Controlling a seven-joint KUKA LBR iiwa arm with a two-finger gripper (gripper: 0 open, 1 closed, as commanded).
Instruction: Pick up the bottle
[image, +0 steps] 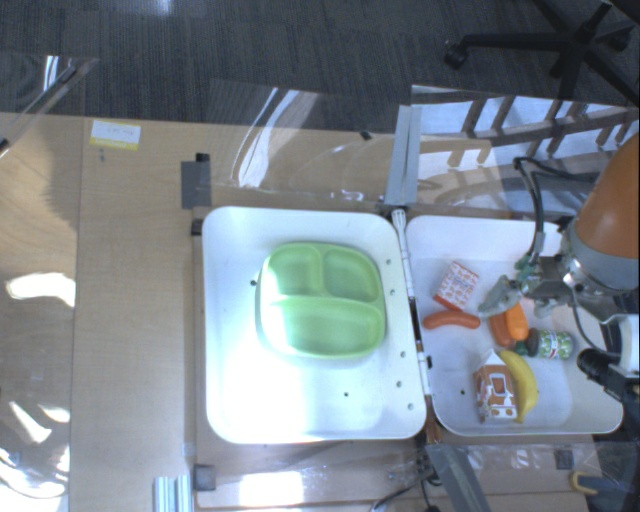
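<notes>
The camera view looks down on a desk (120, 330) with two white bins side by side. The left bin (230, 400) holds a green divided plate (322, 300), which has no part in the task. The right bin (450, 240) carries the clutter: a small red-and-white carton (458, 285) toward its 10 o'clock, a sausage (451, 320) just below that, a carrot (515, 325) near the middle, a banana (523, 378) toward 6 o'clock with a small brown-and-white box (495, 392) touching its left side, and the bottle (549, 346), lying on its side toward 4 o'clock, green-labelled, just right of the carrot and just above the top of the banana.

The arm (610, 215) reaches in from 3 o'clock, and the end effector (522, 292) hangs over the middle of the right bin, above the carrot and at about 11 o'clock of the bottle. Nothing is seen between its fingers; whether they stand wide or narrow cannot be told from this slant.

The step in hand looks like the approach. To do it well, the end effector would need to shift toward 4 o'clock until it centres over the bottle's body, then close across the short width, not along its length. The carrot and banana sit close, so a descent off-centre risks catching one of them instead or rolling the bottle away
</notes>
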